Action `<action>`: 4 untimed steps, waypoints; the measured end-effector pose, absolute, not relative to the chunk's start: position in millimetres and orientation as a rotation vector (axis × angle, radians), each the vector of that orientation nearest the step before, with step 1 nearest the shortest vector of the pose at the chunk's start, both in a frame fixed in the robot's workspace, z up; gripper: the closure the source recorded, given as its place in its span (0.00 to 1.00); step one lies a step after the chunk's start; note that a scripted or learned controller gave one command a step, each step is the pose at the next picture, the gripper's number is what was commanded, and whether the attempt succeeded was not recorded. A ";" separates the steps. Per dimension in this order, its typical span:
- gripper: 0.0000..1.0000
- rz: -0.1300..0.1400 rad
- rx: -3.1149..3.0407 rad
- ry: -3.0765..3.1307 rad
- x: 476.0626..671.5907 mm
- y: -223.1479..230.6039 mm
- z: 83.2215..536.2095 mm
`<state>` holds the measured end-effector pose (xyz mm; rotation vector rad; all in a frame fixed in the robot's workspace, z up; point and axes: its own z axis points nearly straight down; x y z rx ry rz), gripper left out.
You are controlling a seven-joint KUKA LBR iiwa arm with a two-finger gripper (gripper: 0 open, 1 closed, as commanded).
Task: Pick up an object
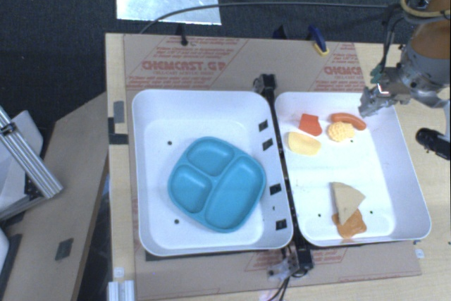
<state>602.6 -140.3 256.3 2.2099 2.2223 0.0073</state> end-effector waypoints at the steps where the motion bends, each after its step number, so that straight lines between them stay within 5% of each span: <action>1: 1.00 0.002 2.212 2.231 594.7 -97.2 246.9; 4: 1.00 0.004 2.210 2.235 577.0 48.7 236.5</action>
